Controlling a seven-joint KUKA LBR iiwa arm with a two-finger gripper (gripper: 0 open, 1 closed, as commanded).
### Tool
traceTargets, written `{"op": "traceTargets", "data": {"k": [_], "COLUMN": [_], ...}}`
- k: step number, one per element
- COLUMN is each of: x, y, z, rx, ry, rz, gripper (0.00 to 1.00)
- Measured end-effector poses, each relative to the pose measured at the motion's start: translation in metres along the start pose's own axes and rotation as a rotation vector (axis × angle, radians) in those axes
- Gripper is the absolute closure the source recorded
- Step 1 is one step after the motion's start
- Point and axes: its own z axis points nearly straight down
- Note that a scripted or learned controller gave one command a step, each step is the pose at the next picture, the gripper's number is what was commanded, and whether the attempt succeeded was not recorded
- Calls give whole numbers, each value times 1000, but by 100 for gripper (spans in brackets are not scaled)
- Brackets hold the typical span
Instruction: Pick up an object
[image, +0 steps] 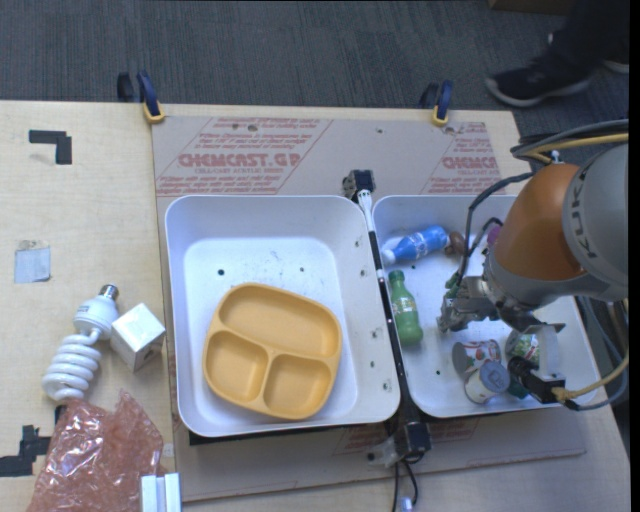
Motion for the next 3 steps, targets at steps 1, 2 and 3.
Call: {"op": "traceTargets", "data": {"k": [1, 2, 3], "x": [8, 0, -6], "y": [-53, -6, 49], "z": [0, 0, 0], "rx": [0, -2, 0], "ry": [1, 0, -1], "rz": [-1, -1, -4], "gripper": [0, 0, 0]}}
